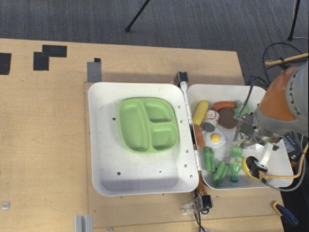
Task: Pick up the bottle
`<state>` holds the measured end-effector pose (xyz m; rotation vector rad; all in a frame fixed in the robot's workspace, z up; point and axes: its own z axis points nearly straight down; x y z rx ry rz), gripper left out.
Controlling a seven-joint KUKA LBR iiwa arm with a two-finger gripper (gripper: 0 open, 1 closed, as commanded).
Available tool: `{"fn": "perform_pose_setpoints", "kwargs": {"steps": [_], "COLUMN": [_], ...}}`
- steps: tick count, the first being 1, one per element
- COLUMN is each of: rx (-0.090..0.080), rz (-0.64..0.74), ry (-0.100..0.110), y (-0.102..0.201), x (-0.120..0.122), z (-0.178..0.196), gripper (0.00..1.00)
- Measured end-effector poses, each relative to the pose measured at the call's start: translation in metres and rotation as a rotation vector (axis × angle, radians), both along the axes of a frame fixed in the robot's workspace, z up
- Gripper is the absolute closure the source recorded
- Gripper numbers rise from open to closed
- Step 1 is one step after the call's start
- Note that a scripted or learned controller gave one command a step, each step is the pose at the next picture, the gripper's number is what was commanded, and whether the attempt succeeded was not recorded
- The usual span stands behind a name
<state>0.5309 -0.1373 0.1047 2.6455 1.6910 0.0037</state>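
Note:
Three green bottle-like items lie at the front of the right bin (pixel 285 166): one bottle (pixel 235 159) near the middle, another (pixel 208 158) towards the left wall, and a third (pixel 220 171) slanted between them. My gripper (pixel 244 131) hangs over the right bin's middle, just above and behind the bottle near the middle, below the arm's orange band (pixel 279 102). The wrist's bulk and cables hide the gripper's tip, and I see nothing held in it.
The right bin also holds a yellow corn-like piece (pixel 200 112), a red sausage (pixel 224 105), a brown disc (pixel 227 119), a grey disc (pixel 208 127), a fried egg (pixel 216 139) and an orange piece (pixel 199 137). A green divided plate (pixel 147 124) lies in the left bin (pixel 104 168).

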Motion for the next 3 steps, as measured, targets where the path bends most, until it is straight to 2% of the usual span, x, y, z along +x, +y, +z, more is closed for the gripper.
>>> {"fn": "perform_pose_setpoints", "kwargs": {"steps": [1,2,3], "rx": [-0.003,0.003,0.002], "rz": [0.05,0.018,-0.035], "ry": [-0.008,0.0,0.004], "y": [-0.005,0.118,0.204], "x": [-0.041,-0.043,-0.044], "z": [-0.018,0.086,0.079], "gripper": [1.0,1.0,1.0]}}
